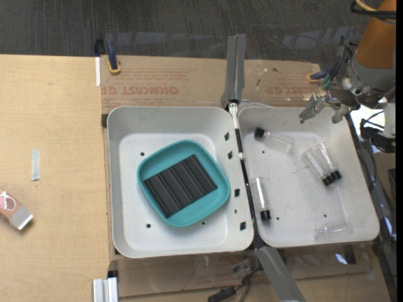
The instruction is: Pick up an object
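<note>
My gripper (325, 108) hangs over the back right corner of the right bin (359, 231), below the orange band of the arm, with its fingers spread apart and nothing between them. In the right bin lie several clear plastic tubes with black caps: one (272, 138) at the back left, a wider one (320, 162) in the middle right, one (259, 197) along the left wall, and a clear one (332, 230) near the front right. In the left bin (119, 187) rests a teal dish (182, 182) with a dark ribbed insert.
A grey divider post (235, 68) stands at the back between the bins. Cardboard (164, 83) lies behind them. On the wooden bench to the left are a small red-and-white item (12, 209) and a pale strip (35, 165). Cables run along the right edge.
</note>
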Robot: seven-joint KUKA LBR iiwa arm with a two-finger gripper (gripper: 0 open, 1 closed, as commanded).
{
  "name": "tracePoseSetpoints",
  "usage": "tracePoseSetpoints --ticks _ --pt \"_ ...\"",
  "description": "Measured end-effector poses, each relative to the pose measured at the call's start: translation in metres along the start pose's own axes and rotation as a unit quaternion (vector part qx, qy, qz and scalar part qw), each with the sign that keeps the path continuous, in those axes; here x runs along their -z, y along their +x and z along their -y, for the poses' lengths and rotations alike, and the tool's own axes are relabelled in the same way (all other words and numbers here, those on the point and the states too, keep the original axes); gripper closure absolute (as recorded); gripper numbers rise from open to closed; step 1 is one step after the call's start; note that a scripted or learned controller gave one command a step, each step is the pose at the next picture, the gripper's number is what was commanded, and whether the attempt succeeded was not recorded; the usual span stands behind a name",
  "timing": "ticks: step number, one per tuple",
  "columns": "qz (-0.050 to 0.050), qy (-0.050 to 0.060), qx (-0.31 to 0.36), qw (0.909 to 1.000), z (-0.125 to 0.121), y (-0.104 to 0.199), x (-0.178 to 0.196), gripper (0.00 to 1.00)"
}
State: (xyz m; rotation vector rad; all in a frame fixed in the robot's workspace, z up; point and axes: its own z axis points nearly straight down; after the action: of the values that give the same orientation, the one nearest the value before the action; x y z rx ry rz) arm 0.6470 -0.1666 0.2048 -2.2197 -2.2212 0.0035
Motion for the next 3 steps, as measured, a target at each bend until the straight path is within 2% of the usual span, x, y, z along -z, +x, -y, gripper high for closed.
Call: tracePoseSetpoints --ticks 1,2,3 --pt "0.0 0.0 -0.015 0.9999 0.057 -0.055 -0.071 0.0" --pt "0.0 0.0 -0.005 1.0 0.091 -0.037 -0.114 0.0" --pt "-0.001 0.0 -0.007 1.0 0.091 -0.038 -0.106 1.0"
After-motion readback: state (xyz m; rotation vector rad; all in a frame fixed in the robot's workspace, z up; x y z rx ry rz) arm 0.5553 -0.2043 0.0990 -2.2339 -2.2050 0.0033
